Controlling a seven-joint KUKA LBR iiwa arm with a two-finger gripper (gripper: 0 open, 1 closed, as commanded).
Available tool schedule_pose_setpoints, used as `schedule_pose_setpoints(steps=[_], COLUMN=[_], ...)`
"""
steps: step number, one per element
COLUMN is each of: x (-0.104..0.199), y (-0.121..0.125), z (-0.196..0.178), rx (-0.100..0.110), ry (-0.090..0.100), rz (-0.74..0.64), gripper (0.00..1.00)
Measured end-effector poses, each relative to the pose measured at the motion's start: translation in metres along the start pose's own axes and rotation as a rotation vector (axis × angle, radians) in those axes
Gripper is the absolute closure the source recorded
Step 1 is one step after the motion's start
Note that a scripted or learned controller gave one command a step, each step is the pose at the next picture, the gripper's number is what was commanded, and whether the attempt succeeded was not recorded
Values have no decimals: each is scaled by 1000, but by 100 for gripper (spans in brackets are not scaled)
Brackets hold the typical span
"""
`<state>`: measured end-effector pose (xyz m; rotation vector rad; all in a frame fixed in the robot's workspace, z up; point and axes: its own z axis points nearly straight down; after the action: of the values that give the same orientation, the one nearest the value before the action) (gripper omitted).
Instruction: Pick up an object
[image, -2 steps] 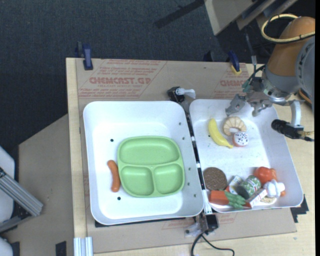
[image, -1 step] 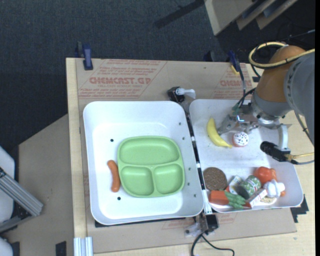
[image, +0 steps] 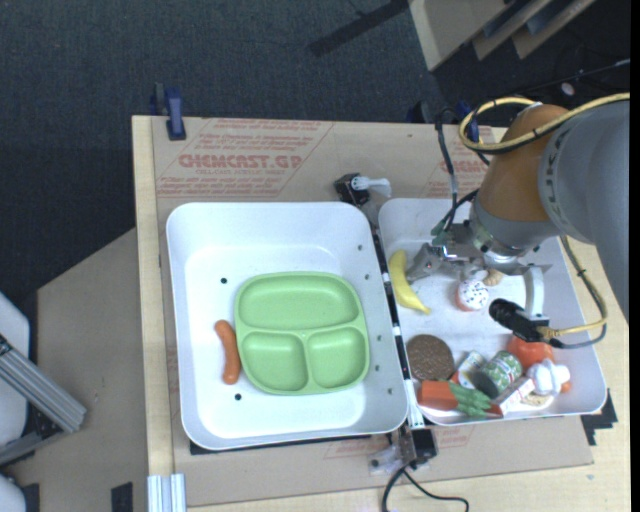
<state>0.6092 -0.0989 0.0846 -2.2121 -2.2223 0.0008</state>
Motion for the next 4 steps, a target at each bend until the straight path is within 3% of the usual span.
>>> schedule_pose_setpoints(steps=[1, 2, 3, 4], x=[-88, -112, -109, -51], y=[-68, -116, -113, -31], z=[0, 0, -11, -126], rx=[2, 1, -8, -23], ry=[-5, -3, -5, -6], rz=[14, 10, 6, -6], gripper=[0, 0, 100, 100])
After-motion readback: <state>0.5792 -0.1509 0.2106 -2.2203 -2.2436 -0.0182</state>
